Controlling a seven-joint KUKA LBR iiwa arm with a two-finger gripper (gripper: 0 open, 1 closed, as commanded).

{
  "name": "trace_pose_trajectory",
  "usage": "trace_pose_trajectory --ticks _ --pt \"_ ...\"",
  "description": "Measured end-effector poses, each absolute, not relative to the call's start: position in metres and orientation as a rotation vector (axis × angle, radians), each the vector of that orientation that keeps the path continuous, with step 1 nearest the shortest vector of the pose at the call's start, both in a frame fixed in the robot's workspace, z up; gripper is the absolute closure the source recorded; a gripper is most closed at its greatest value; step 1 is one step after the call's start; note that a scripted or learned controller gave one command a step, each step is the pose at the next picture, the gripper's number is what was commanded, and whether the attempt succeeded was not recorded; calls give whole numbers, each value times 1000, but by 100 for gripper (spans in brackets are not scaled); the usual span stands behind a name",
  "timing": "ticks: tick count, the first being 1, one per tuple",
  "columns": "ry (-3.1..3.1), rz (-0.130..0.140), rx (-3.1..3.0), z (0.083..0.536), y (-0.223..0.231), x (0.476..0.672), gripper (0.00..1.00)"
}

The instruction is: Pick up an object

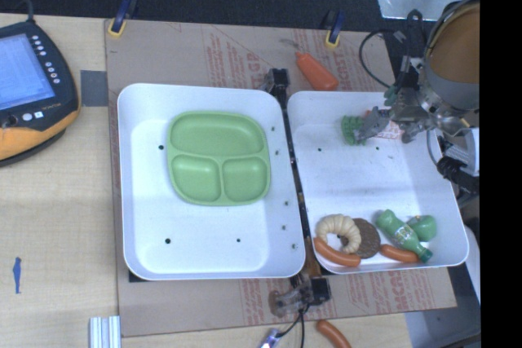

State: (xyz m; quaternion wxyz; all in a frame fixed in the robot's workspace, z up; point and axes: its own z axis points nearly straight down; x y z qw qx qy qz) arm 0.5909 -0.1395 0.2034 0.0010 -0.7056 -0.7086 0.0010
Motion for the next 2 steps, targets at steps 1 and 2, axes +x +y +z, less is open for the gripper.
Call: trace_pose_trajectory --ticks 1,2 --pt "-2223 8 -2213 95 -145 655 0" --pt "-2229 7 -2210 107 -145 656 100"
